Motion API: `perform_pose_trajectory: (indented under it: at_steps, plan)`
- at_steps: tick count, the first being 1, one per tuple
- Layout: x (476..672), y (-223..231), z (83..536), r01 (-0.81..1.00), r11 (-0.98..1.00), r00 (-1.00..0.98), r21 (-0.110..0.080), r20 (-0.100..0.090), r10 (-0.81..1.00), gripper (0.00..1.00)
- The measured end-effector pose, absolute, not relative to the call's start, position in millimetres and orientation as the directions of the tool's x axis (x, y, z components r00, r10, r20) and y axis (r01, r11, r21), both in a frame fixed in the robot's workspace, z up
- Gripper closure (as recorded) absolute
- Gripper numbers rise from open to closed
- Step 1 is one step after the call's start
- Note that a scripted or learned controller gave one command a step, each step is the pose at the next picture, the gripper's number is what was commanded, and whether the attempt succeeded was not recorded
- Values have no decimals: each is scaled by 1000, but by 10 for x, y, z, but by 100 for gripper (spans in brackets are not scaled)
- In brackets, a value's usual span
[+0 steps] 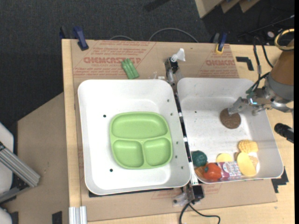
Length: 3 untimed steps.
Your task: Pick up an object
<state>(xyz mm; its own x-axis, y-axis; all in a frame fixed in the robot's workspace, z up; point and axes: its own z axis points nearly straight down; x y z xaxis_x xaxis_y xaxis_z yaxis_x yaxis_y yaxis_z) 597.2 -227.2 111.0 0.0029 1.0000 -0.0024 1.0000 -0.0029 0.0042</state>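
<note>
You see two smooth, glossy white plastic bins [93, 125], a matt green plastic tray [140, 139], a printed cardboard sheet [112, 55] on the pale wood bench [67, 125], and a dull brown disc [230, 119].

Lab: clamped cardboard bench [112, 55], cables, white bins [93, 125].

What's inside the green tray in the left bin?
The green tray has three compartments, and all three show only bare green plastic. It hides the part of the left bin floor beneath it.
</note>
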Motion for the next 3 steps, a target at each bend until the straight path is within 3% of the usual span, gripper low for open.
perform_pose_trajectory:
  at_steps: [1, 2, 3]
  plan:
    - [5872, -1647, 870, 1000, 4, -4, 6, -4, 1000, 0]
    - [5891, -1672, 1002, 1000, 1, -1, 12, -4, 1000, 100]
    - [5690, -2205, 1493, 1000, -4, 4, 5, -5, 1000, 100]
